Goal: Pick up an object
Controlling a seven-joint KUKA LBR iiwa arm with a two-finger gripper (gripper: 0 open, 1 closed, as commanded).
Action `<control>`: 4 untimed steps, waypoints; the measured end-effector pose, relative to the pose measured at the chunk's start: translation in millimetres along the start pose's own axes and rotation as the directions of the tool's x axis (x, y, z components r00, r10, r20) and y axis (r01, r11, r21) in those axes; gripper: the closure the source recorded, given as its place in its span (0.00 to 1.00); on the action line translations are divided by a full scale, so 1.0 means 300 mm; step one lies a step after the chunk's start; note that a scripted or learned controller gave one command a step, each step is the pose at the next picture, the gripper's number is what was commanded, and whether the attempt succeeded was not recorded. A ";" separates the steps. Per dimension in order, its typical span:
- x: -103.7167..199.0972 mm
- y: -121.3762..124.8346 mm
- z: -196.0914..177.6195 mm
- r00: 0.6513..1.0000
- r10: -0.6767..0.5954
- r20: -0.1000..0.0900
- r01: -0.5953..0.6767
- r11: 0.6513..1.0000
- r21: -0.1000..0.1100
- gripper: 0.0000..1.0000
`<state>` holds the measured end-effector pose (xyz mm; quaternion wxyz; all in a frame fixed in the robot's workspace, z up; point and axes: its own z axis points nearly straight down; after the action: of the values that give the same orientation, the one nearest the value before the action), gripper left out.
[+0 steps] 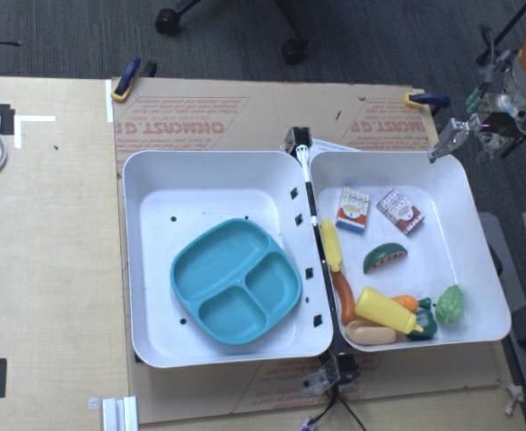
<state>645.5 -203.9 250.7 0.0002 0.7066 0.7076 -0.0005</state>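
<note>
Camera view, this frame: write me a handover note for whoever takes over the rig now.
Gripper: at the top right, above the far right corner of the right bin, nothing seen in it.
Right bin holds: two small cartons, watermelon slice, corn cob, hot dog, yellow bottle, carrot, lettuce, bread roll.
Left bin holds a teal divided plate.
Done: nothing picked.
Left: descend, grasp one object, lift.

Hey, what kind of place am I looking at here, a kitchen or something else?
Probably a robotics lab rather than a kitchen: toy food lies in a white bin on a cardboard-covered bench, and an office chair base stands on carpet behind.
</note>
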 end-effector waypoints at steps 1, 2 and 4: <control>0.131 0.045 0.471 0.999 -0.040 0.000 0.040 0.999 -0.001 0.00; 0.191 -0.138 0.513 0.965 -0.263 0.007 0.264 0.965 -0.011 0.00; 0.459 -0.133 -0.109 0.965 -0.261 0.001 0.261 0.965 -0.001 1.00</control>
<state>605.5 -66.3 283.4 0.0007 0.6074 0.7944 -0.0002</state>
